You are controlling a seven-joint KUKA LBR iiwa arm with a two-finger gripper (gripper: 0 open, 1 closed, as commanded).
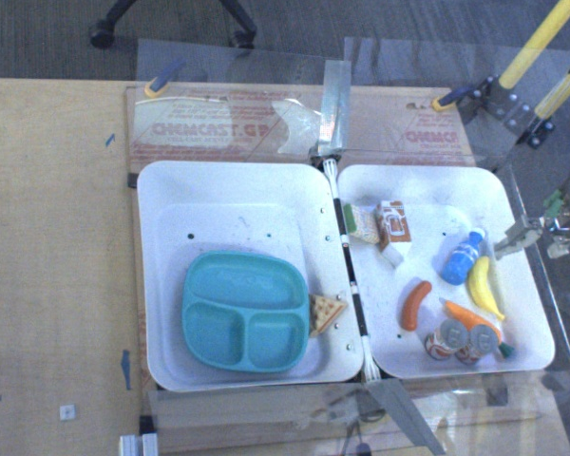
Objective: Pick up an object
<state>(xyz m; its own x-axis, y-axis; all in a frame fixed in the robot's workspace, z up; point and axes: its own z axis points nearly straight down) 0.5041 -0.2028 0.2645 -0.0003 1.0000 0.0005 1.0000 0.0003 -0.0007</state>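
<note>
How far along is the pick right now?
Nothing looks done: the banana, bottle, sausage and carrot all lie in the right bin. In hand: the tool sits at that bin's right rim, holding nothing. Left: choosing an object, grasping, lifting.

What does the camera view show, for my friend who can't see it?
Two white bins sit side by side on a bench. The left bin holds a teal divided plate with a toy sandwich wedge beside it. The right bin holds a toy banana, sausage, carrot, blue bottle and small cans.
</note>
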